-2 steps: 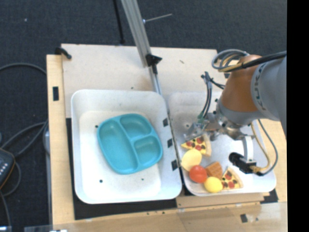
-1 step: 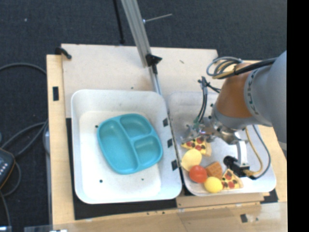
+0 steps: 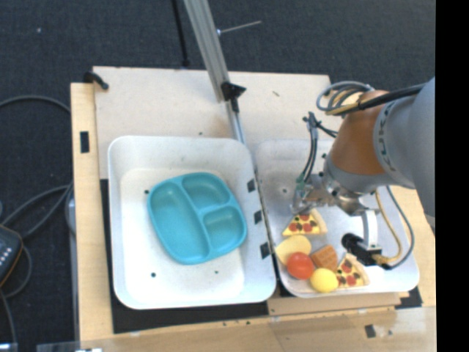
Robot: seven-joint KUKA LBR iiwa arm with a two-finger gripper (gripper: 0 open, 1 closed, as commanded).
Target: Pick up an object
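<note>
The gripper [image 3: 303, 202] hung low in the right-hand shallow white plastic bin [image 3: 272, 169], just above the upper tip of a flat yellow toy pizza slice dotted with red [image 3: 304, 225]. Whether it was apart or together could not be told from the camera view; the wrist and cabling hid that part, and nothing could be seen held.

The slice lay directly below the gripper, toward the near edge of the bin, and looked the likeliest target. It appeared to be light, stiff moulded plastic, smooth and probably slippery, with little height to grip. Being flat on the bin floor, it would best be taken across its narrow tip or straddling its two straight edges, since a pinch from above on the broad face would likely skid off.

Further below the gripper sat a cluster of other toy food: a pale yellow rounded piece [image 3: 289, 247], a red tomato-like ball [image 3: 299, 265], a small brown block [image 3: 325, 257], a yellow lemon-like ball [image 3: 323, 279] and a second pizza slice [image 3: 352, 272]. The round ones would probably roll away under a glancing touch.

Well away to the gripper's left, in the other white bin [image 3: 124, 196], lay a teal three-compartment plastic plate [image 3: 196, 216].
</note>
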